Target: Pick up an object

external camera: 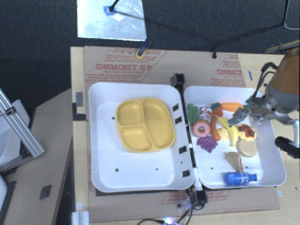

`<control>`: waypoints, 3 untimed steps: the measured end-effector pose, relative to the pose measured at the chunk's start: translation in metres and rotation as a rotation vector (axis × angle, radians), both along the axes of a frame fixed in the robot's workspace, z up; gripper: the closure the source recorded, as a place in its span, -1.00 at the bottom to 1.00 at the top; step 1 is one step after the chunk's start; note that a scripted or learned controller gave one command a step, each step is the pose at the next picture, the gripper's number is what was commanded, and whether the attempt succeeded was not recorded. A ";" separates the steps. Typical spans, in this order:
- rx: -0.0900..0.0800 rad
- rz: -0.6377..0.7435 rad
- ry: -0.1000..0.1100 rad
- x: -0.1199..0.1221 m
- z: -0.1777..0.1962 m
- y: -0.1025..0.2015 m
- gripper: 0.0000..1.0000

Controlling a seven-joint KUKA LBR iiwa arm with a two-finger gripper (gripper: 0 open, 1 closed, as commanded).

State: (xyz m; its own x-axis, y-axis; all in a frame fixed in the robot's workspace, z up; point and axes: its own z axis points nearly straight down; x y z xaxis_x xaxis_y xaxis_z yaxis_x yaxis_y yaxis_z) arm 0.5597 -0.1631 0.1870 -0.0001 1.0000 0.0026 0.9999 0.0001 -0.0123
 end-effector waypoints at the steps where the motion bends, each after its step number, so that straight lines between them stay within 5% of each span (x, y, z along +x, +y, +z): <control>1: -0.003 0.003 -0.014 0.003 0.008 0.000 -1.00; 3: -0.002 0.001 -0.012 0.001 -0.077 0.008 -1.00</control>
